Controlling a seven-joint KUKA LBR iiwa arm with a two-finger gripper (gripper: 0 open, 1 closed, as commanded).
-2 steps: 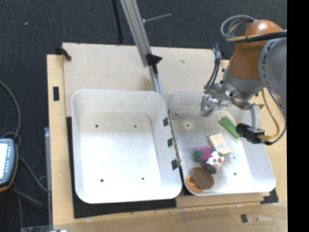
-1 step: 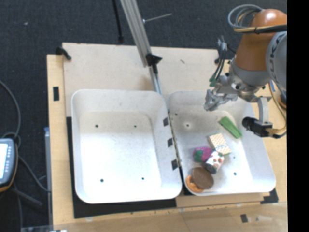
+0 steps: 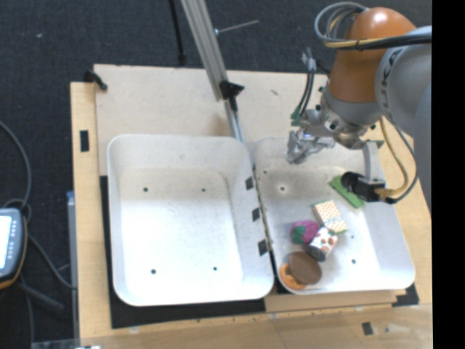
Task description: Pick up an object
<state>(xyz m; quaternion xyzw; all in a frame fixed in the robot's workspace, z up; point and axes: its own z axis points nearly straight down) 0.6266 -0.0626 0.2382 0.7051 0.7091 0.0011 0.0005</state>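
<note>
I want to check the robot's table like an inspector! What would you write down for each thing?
Surface: tan bench bearing two white bins, left bin and right bin.
Job's things: in the right bin, a green block, a checkered block, a purple toy, a small can, and a brown disc on an orange rim.
Clutter: nothing seen.
Gripper: gripper over the right bin's far end, nothing between its fingers that I can see.
Cables: loops above the wrist; black cord on the floor.
Surroundings: dark carpet, metal pole, a handheld screen.
</note>
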